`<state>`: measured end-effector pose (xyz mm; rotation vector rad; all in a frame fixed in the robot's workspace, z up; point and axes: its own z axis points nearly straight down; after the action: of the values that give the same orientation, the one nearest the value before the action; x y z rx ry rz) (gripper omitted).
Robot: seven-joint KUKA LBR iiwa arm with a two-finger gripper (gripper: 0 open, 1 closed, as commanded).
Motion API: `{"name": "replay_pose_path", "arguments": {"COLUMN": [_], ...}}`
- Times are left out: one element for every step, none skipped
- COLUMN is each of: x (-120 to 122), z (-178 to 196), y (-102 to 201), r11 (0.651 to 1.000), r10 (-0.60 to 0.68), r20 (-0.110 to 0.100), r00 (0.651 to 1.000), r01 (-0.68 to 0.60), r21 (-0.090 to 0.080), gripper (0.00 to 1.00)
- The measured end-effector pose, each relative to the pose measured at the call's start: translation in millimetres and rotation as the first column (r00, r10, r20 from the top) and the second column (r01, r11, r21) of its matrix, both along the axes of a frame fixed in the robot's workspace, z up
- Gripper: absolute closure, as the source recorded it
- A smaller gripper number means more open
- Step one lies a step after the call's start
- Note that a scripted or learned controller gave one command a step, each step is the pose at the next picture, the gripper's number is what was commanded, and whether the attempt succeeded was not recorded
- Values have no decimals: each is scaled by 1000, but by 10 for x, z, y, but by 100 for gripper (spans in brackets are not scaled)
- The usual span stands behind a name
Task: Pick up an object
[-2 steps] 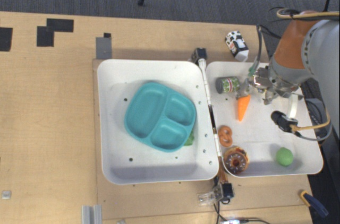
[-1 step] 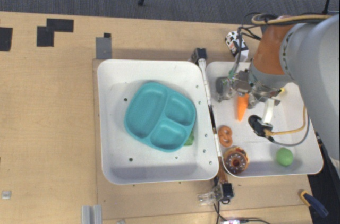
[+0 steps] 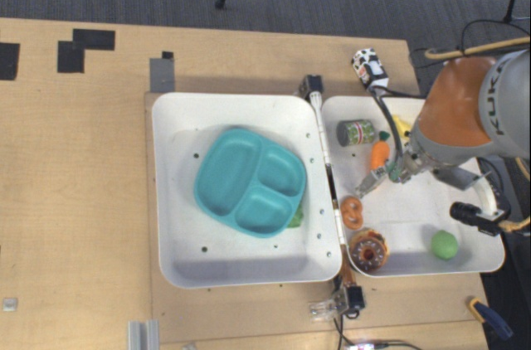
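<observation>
The right bin [image 3: 415, 211] holds a small can with a green label [image 3: 358, 132], an orange carrot [image 3: 379, 155], an orange pretzel-shaped ring [image 3: 352, 212], a chocolate donut [image 3: 368, 250] and a green ball [image 3: 445, 245]. A yellow item [image 3: 401, 127] lies partly under the arm. My gripper [image 3: 371, 181] hangs low over the bin's left part, just below the carrot and above the orange ring. Nothing visibly sits in it.
The left bin [image 3: 178, 257] holds a teal divided plate [image 3: 250, 181] with something green [image 3: 296, 216] peeking out under its right edge. A black-and-white patterned object [image 3: 367, 66] sits on the bench behind the right bin. The arm covers the right bin's upper right.
</observation>
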<state>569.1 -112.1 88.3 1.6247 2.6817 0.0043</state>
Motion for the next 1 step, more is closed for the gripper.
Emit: {"name": "replay_pose_path", "arguments": {"x": [499], "z": [-19], "y": [200], "r11": [891], "r10": [-453], "r20": [-1], "r00": [891], "r01": [453], "r21": [4], "gripper": [0]}}
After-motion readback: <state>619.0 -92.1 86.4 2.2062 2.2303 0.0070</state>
